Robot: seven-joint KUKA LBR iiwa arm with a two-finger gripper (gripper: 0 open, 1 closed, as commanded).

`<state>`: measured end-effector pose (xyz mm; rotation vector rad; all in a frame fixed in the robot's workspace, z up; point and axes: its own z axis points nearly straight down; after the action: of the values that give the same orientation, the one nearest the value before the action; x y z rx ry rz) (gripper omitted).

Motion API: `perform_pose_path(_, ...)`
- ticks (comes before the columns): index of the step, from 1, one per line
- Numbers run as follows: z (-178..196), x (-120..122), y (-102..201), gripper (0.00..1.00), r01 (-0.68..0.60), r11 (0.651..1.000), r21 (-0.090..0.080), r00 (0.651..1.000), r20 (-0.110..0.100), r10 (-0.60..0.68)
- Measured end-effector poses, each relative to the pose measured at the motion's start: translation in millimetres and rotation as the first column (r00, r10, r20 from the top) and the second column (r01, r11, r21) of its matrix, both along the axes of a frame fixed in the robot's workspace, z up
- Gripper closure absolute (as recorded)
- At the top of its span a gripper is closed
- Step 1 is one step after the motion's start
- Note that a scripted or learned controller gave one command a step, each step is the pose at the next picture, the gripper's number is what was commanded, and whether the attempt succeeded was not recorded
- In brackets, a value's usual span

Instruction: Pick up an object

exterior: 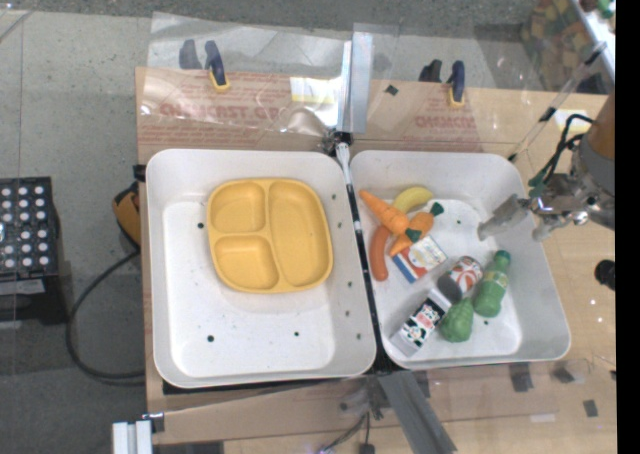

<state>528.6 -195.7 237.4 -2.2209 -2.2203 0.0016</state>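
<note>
Jaws [522,218] parted, bare, above right bin [500,174], beside green bottle [492,287].

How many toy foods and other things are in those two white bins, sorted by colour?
Yellow: 2 (divided plate, banana)
Orange: 2 (two carrots)
Green: 2 (bottle, pear-like piece)
Orange-red: 1 (sausage-like piece)
White printed packs: 2
Red and silver: 1 (can)
Total: 10
</note>
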Motion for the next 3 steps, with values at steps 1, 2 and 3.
perform_pose_path(1, -124.0, 16.5, -19.3, 0.0, 0.009, 1.0, -0.008, 1.0, 0.024, -0.009)
perform_pose_path(2, -144.6, -38.7, -12.2, 0.0, 0.108, 0.994, -0.002, 0.994, 0.001, -0.108)
perform_pose_path(3, -135.7, -38.9, -13.2, 1.0, 0.11, 0.994, -0.002, 0.994, 0.001, -0.11)
